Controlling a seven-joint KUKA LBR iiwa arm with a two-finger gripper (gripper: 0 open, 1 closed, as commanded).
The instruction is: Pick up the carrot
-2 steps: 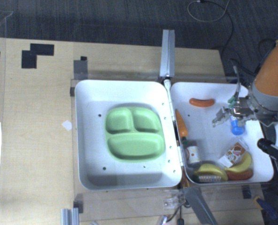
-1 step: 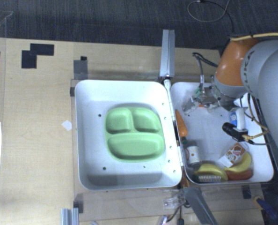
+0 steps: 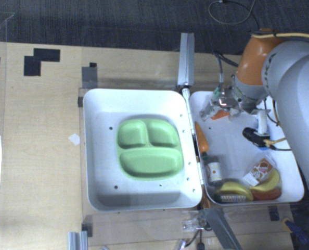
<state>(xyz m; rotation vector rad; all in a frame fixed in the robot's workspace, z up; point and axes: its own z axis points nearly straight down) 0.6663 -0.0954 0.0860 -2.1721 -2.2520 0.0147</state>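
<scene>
Two white bins (image 3: 92, 155) (side-by-side), wood bench (image 3: 35, 155), dk carpet (image 3: 92, 14)

A green, three-compartment plastic tray (image 3: 149, 147) lies in the left white bin (image 3: 100, 155); a yellow banana (image 3: 269, 180) rests in the right white bin (image 3: 295, 189).

Worktop (image 3: 40, 155): pale wood-look laminate, smooth, faint sheen. Both bins (image 3: 94, 155): white plastic, smooth, slightly glossy. Divided tray (image 3: 149, 147): green plastic, matt. Rail between bins (image 3: 185, 61): brushed grey metal. Arm casing (image 3: 300, 92): smooth grey, satin; band (image 3: 256, 56) glossy orange. Carrot (image 3: 201, 137): dull orange skin. Floor (image 3: 118, 9): dark, ribbed carpet-like texture.
</scene>
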